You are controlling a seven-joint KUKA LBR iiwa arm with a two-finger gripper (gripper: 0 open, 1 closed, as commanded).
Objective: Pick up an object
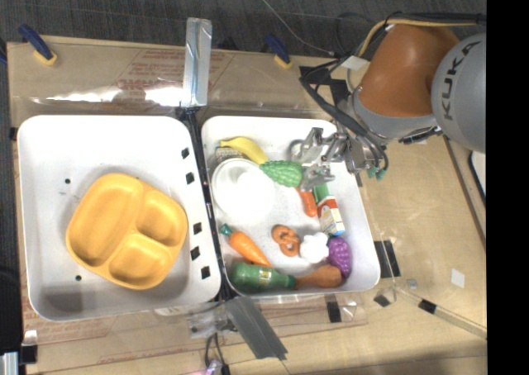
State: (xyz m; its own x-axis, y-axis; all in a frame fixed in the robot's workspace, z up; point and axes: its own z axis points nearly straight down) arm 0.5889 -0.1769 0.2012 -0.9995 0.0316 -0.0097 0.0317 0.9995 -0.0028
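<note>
So the gripper (pixel 318 150) is sitting low over the upper right part of the right bin (pixel 361 225), with the grey arm (pixel 413 76) coming in from the right. Honestly can't tell how the gripper is set from this angle; the metal bits blur together and nothing is clearly caught in there.

Closest candidate is the green bumpy thing (pixel 282 173). It lies just beside the gripper on the side away from the arm and a touch toward the camera, with its long axis running roughly across the bin, pointing back toward the gripper. That offset is what any grab depends on, I'd say.

Right under the gripper, going toward the near edge, there's a small orange carrot-like piece (pixel 308 201) and a red and white carton (pixel 331 216), both lying roughly lengthwise away from it. The banana (pixel 244 148) is further out past the green thing, next to a white bowl (pixel 242 187). The bigger carrot (pixel 246 246), pretzel (pixel 287 239), grapes (pixel 339 254) and green bottle (pixel 260 277) are well apart from it at the near end.

The other bin (pixel 41 200), with a yellow divided plate (pixel 126 230), is way off on the far side.
</note>
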